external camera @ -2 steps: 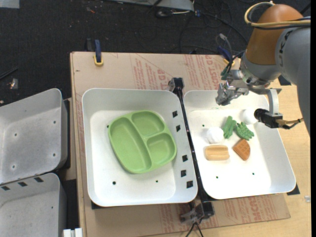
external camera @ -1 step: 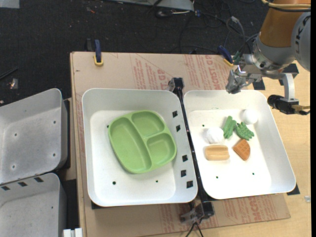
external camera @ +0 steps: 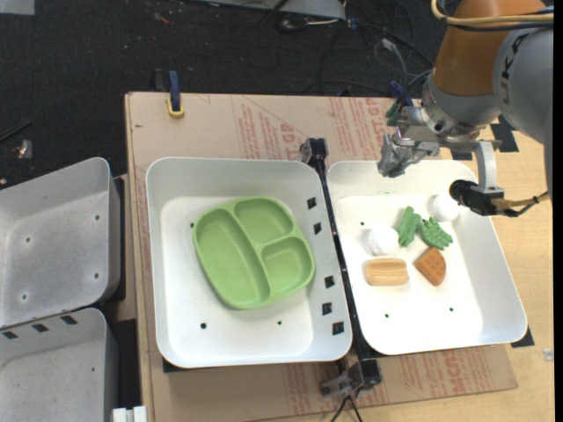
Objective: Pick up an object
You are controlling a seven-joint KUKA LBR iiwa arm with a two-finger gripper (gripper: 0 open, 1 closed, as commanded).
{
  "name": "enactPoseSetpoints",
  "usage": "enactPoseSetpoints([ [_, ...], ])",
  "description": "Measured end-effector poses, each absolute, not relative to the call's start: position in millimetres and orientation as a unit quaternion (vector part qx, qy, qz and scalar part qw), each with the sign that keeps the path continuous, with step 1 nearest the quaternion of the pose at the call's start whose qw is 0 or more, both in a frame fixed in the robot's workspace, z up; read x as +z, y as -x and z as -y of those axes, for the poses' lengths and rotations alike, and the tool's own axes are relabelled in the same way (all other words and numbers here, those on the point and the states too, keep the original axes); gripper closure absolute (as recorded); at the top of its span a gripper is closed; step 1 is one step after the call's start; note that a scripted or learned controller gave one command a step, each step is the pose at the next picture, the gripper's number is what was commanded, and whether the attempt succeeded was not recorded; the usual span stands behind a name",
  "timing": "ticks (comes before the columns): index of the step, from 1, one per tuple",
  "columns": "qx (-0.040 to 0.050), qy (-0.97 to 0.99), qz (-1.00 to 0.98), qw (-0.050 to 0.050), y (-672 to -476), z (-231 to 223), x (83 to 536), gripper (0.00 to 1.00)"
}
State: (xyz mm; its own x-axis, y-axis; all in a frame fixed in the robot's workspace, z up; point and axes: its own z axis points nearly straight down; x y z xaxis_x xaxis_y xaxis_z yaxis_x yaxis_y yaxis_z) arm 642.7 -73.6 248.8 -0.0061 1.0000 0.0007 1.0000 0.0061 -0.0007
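The gripper (external camera: 393, 163) hangs above the far rim of the right-hand shallow white bin (external camera: 493, 323); whether its jaws are wide or narrow I cannot tell. The candidates cluster mid-bin, probably for easy reach: a tan bread-like block (external camera: 386, 272), an orange wedge (external camera: 431, 266) and green leafy pieces (external camera: 422, 229) (none gripped yet).

A robotics lab test cell.

A grey industrial arm (external camera: 510, 69) with an orange band reaches over a counter (external camera: 237, 121) topped with printed cardboard, where two shallow white bins (external camera: 167, 183) sit side by side, fixed by black clips (external camera: 315, 150). Loose cables (external camera: 369, 25) trail across dark speckled flooring (external camera: 70, 51), and spare white trays (external camera: 53, 227) lie alongside.
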Motion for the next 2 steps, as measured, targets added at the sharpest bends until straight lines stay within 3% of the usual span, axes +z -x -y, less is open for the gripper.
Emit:
enactPoseSetpoints([
  [2, 0.0008, 0.705, 0.71, 0.002, -592.8, -22, 240, 1.0],
])
